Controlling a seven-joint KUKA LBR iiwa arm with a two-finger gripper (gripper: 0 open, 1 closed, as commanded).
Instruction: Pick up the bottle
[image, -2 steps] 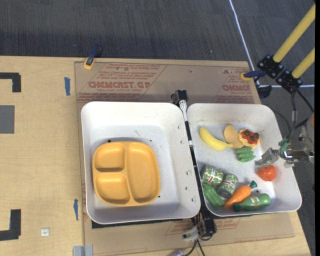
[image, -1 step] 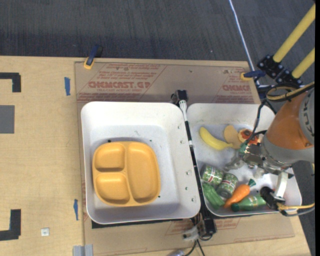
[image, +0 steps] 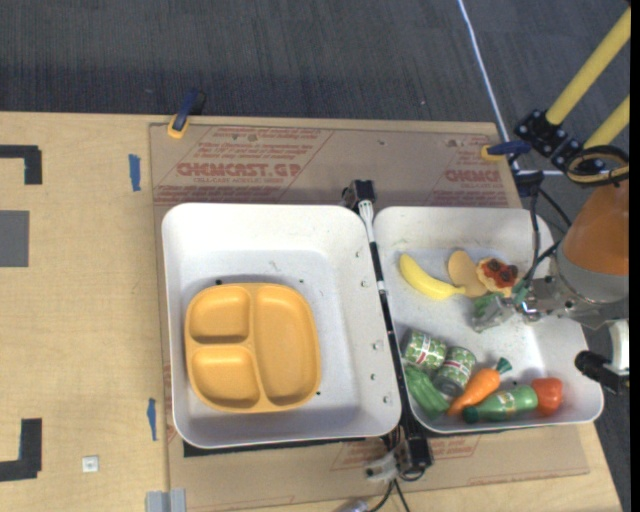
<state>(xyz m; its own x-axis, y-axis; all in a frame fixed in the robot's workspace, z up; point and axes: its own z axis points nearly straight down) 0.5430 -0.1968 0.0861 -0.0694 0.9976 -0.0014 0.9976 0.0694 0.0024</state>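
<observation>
The bottle (image: 508, 402) is green with a yellow label and a red cap, and it lies on its side along the front wall of the right bin (image: 520, 228). An orange carrot (image: 476, 388) leans against its left end. My gripper (image: 488, 311) hangs over the middle of the right bin, behind the bottle and apart from it, just in front of a pizza slice (image: 497, 273). The arm's wrist (image: 592, 262) comes in from the right edge.
The right bin also holds a yellow banana (image: 427, 279), a tan cookie (image: 462, 268) and two green-labelled cans (image: 438, 359). The left bin (image: 262, 228) holds an orange divided tray (image: 252, 346). Cables and yellow bars stand at the back right.
</observation>
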